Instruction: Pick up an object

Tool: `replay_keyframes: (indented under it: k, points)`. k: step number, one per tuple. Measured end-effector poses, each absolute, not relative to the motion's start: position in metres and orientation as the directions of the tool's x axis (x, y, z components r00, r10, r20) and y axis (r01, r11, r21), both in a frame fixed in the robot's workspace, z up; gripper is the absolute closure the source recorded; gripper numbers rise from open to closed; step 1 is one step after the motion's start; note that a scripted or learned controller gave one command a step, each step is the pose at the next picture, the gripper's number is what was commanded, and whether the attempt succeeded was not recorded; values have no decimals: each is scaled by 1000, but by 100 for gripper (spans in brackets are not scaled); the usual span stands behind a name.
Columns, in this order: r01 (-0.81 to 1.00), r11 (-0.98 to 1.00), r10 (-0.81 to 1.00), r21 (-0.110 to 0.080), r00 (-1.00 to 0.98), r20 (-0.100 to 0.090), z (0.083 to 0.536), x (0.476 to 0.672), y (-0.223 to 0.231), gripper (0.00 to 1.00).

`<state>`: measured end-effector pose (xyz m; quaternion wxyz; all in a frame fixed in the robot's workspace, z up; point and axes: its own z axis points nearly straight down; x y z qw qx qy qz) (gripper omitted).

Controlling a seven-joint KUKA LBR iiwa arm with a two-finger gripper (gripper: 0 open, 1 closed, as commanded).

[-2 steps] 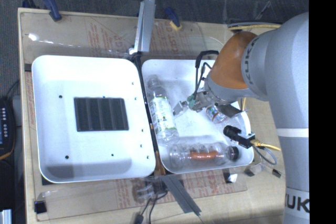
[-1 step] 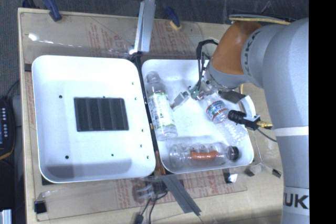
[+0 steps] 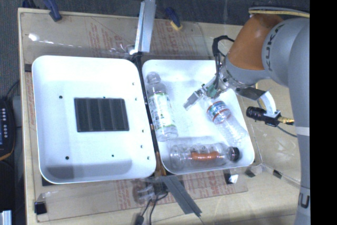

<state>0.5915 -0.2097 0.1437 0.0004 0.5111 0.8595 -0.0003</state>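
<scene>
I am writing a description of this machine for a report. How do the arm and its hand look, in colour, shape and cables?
The thick, rounded grey arm has a wide orange band above the wrist and dark letters on its grey shell. A thin black cable loops beside the wrist. The small hand is slim, pale grey metal, much narrower than the arm.

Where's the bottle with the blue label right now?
The blue-labelled bottle lies in the right bin, along its right wall, just below the end effector and above the clear bottle lying along the bin's near edge.
</scene>
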Motion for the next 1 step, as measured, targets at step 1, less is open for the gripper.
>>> replay_keyframes:
  k: [1]
  points:
    - [853,523,853,-2,-523,2,109,598,-208,0]
